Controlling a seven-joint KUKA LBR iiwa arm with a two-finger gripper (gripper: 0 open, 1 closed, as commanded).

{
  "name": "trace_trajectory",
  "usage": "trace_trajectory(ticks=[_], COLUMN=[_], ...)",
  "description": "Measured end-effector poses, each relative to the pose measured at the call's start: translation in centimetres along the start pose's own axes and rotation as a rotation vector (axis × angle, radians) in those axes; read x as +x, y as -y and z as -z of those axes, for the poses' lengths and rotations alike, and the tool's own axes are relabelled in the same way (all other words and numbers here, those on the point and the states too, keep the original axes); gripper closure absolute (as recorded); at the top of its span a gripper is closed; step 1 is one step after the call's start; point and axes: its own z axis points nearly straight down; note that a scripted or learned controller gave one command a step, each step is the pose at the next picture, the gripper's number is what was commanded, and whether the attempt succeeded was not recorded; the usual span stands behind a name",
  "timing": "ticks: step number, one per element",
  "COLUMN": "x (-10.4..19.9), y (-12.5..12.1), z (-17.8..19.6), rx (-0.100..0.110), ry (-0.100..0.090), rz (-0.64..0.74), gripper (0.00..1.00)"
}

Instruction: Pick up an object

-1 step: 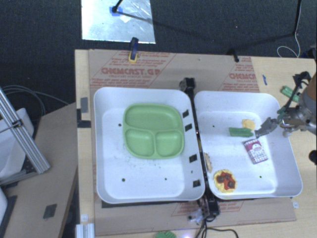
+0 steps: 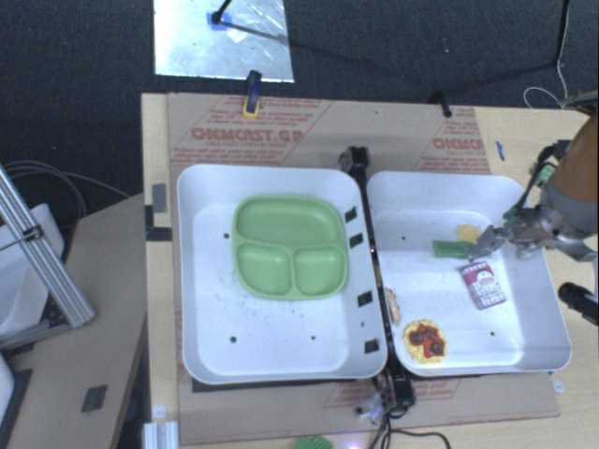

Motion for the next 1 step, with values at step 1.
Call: trace_trajectory(ticks=[1], x=[0.15], y=[-5.94], z=[-6.11], rx=[-0.005], ry=[0.000], rz=[0.005], gripper=[0.00])
